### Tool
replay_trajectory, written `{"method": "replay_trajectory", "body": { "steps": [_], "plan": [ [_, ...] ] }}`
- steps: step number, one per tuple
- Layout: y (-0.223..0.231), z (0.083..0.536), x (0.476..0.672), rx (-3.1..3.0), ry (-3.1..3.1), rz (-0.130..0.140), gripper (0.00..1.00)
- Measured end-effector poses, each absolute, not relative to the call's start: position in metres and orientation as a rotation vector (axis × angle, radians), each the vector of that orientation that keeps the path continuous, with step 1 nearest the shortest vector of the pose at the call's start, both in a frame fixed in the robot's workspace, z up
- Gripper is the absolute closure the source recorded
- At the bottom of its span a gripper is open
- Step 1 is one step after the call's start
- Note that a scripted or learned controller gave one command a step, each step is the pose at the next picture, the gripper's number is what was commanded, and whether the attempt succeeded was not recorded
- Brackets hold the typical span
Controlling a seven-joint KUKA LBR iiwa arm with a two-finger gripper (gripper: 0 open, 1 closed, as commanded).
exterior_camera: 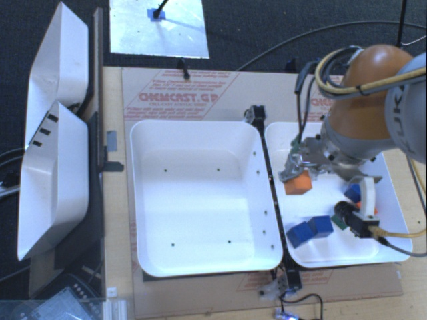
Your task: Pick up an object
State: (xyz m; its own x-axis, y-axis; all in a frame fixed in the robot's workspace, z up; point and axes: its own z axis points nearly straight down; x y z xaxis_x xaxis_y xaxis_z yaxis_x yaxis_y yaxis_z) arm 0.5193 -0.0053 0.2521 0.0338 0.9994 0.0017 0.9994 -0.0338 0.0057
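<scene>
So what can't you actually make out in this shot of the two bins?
- Pincer over the right bin: the arm's bulk hides most of it; whether it grips the orange block is unclear.
- Bin's far corner: covered by the arm.
- Small items near the bin's right wall: crowded, partly overlapping, identity unclear.
- Blue blocks: exact count unclear.

Two white bins (200, 139); two blue blocks (310, 229)
</scene>
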Motion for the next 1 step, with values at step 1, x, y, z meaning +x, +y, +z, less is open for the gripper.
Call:
{"method": "replay_trajectory", "body": {
  "steps": [1],
  "plan": [
    [0.0662,0.2505,0.5622,2.214,2.229,0.003,1.0]
  ]
}}
